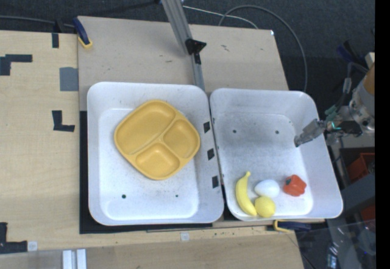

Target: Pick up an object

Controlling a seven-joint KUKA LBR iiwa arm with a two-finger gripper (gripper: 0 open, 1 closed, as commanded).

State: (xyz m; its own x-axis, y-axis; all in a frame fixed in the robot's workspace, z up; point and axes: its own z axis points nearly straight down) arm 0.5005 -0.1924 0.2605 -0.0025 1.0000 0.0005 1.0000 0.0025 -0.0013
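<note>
You'll find the gripper at the right edge of the frame, hanging over the right rim of the right bin; whether its jaws are spread or pressed together you cannot tell from here, and nothing is visibly between them. The objects sit clustered at the lower right of the frame in that bin: a banana, a white egg-shaped piece, a yellow lemon touching it, and a red pepper just beside. In the left bin lies a yellow divided plate.
</note>
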